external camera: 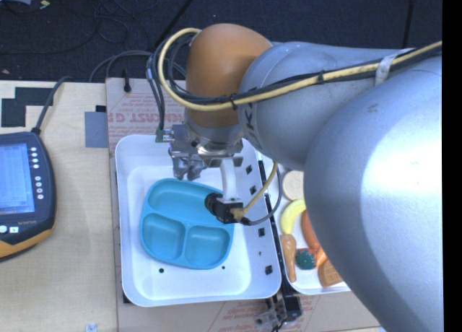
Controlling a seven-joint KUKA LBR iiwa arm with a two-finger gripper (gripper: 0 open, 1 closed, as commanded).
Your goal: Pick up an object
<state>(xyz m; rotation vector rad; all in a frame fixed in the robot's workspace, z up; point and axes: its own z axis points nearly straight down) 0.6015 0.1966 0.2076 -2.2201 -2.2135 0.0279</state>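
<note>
A blue divided plate [184,226] lies flat in the left white bin [126,215]. My gripper [189,172] hangs from the orange-banded wrist just over the plate's far edge, near the bin's back wall. Its tips are dark and small against the plate rim, and nothing is visibly held. A black cable fitting [220,208] on the arm hangs over the plate's right side. In the right bin [303,289], mostly hidden by the arm, lie a yellow banana [291,216], a carrot [289,255], a small green piece [304,258] and a pale round disc [292,185].
The big grey arm covers the right half of the view. A black divider strip [268,244] runs between the bins. A teach pendant [22,186] rests on the wooden bench at the left. Cables lie on the dark floor behind.
</note>
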